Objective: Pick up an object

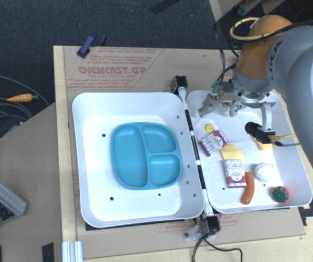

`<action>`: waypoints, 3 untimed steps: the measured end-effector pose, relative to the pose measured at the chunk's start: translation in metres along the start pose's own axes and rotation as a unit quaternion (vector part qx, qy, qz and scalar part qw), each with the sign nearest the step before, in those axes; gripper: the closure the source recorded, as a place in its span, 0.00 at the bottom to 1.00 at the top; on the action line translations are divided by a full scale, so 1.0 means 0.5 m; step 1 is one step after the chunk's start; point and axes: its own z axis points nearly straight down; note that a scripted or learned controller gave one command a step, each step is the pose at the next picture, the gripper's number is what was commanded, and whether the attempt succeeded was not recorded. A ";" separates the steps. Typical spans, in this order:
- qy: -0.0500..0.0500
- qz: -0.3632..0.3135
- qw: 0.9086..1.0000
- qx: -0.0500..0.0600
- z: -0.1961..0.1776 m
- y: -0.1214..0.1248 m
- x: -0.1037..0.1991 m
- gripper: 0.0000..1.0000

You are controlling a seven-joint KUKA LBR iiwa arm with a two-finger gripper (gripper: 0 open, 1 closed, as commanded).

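**Nearest pick is lying just below the gripper, toward the near rim**

I am watching the gripper [220, 107] hanging over the far end of the right bin [298, 171], close to the wall it shares with the left bin [85, 146]. I cannot tell from this slant how far it is open, and I am seeing nothing held in it.

The closest candidate is a small yellow piece [208, 128], lying just toward the near rim from the gripper and slightly to the view's left. Touching it or just beside it on the near side, a red-and-white packet [212, 143] is lying at a tilt. Further down, a yellow-topped carton [234, 166] is lying flat, its long axis running from far rim to near rim, so I am judging that a grasp across its narrow width would suit it. A sausage [247, 188] is lying just beside the carton's near end, roughly parallel to it. A white lump [264, 171] and a toy strawberry [279, 194] are sitting well apart from the gripper, toward the near right corner.

The bin floor is looking smooth and flat. Room is tight around the yellow piece, with the shared wall close by. In the left bin, a blue divided plate [145, 154] is sitting alone.
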 end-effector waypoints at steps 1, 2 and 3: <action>0.001 0.001 1.000 0.002 0.021 -0.013 -0.007 0.00; 0.001 0.001 1.000 0.001 0.000 -0.012 -0.006 1.00; 0.001 0.001 1.000 0.001 0.000 -0.012 -0.006 0.00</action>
